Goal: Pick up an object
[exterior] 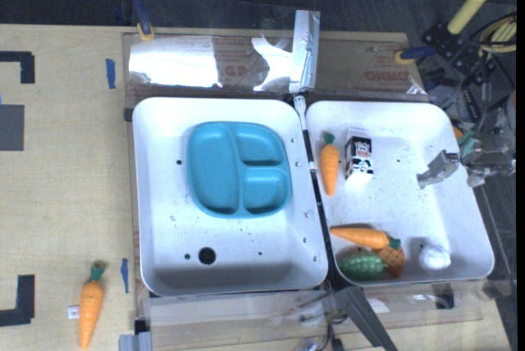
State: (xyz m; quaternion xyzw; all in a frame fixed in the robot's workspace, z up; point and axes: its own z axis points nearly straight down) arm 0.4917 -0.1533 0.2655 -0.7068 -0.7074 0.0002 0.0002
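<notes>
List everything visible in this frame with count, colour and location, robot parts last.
bins: 2, white, side by side on the bench; left bin, right bin
divided plate: 1, blue, in the left bin
toy carrot: 1, orange, right bin, by its left wall
toy carrot: 1, orange, right bin, near front
toy carrot: 1, orange, on the bench, left of the bins
milk carton toy: 1, black and white, right bin
toy pineapple: 1, green and orange, right bin, front
small rounded object: 1, white, right bin, front right
end effector: 1, grey, over the right bin's right side
</notes>
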